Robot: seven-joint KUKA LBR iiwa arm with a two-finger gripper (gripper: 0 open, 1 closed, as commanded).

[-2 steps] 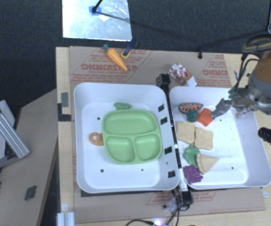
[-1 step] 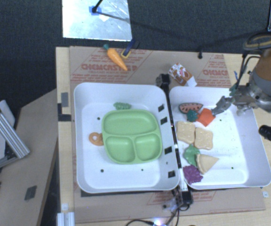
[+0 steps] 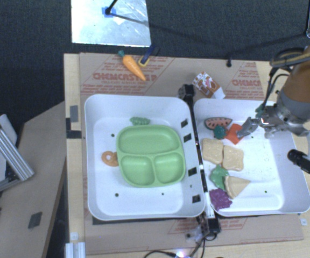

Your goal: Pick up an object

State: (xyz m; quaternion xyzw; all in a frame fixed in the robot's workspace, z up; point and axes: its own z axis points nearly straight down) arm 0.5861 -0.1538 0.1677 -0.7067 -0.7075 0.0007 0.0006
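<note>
We see the arm [image 3: 300,85] reaching in over the right bin [image 3: 289,198], with its end effector [image 3: 247,129] low near that bin's far-left part, just beside a small orange-red piece [image 3: 233,134] and close to a watermelon slice [image 3: 218,123]. The fingers are too blurred against the bin floor for us to tell whether they stand apart or together, and we see nothing clearly between them, so we do not count anything as held.

The candidate things all lie along the left side of the right bin: the watermelon slice at the far end, the orange-red piece next to it, two pale bread-like pieces [image 3: 223,155] side by side in the middle, then a green leafy piece [image 3: 218,174], a pale wedge [image 3: 237,186] and a purple piece [image 3: 219,199] toward the near edge. The left bin [image 3: 98,144] carries a green divided tray [image 3: 147,156], a small brown ring [image 3: 110,158] and a green bit [image 3: 140,121]. A carrot [image 3: 133,67] and a small packet [image 3: 208,85] lie on the tabletop beyond the bins.

We judge the step in hand to be the approach to a grasp, most likely on the orange-red piece. The next move calls for settling squarely over that flat piece, closing on its edges without nudging the watermelon slice, and lifting straight up.
</note>
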